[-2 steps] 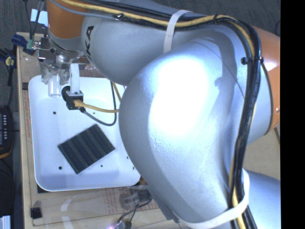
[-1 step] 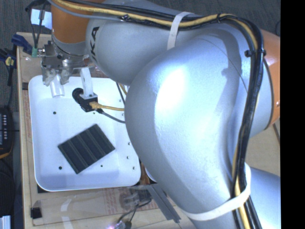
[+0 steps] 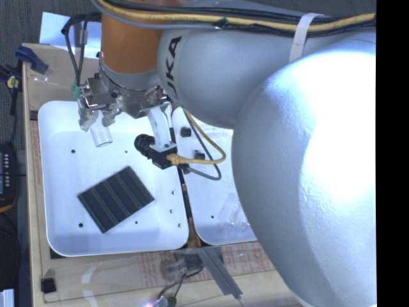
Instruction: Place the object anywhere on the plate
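Here, upper left of the frame: claw (image 3: 102,121) over the left bin (image 3: 54,171), a small clear, cup-like object (image 3: 102,135) between its fingers, so clenched on it. Likely light, stiff, slippery; best taken across its sides. Lower left of that bin: dark ribbed plate (image 3: 116,199), lying flat, well apart from the object. Right bin (image 3: 214,229) is mostly behind the arm (image 3: 281,107). Legible writing: "KUKA" on the arm's wrist housing.

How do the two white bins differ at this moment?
The left bin lies in open view, while the right bin is largely covered by the arm. The left bin holds a dark ribbed plate; the right bin's visible part looks bare. Both are shallow and white.
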Controlling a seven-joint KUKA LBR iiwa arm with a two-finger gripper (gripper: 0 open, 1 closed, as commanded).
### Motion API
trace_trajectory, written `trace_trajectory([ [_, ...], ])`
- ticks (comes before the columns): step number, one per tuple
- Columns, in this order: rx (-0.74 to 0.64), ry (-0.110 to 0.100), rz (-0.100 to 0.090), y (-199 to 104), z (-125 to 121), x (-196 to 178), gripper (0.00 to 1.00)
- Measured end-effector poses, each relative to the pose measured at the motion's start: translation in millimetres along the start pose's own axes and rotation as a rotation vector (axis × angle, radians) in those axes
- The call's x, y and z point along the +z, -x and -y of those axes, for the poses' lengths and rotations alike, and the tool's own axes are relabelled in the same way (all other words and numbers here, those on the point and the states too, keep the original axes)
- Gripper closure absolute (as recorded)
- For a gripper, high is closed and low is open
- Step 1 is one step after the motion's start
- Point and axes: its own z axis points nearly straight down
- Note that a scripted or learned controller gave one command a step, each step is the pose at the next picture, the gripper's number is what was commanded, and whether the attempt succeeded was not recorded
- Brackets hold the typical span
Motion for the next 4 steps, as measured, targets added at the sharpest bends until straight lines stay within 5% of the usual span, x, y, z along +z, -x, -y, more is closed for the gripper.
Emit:
trace_trajectory([
  [1, -0.048, 0.002, -0.001, 31, 72, -22, 1.0],
  [2, 0.294, -0.003, 0.0, -7, 118, 106, 1.0],
  [3, 0.002, 0.001, -0.002, 108, 146, 87, 1.0],
  [4, 0.248, 0.001, -0.001, 5, 106, 77, 1.0],
])
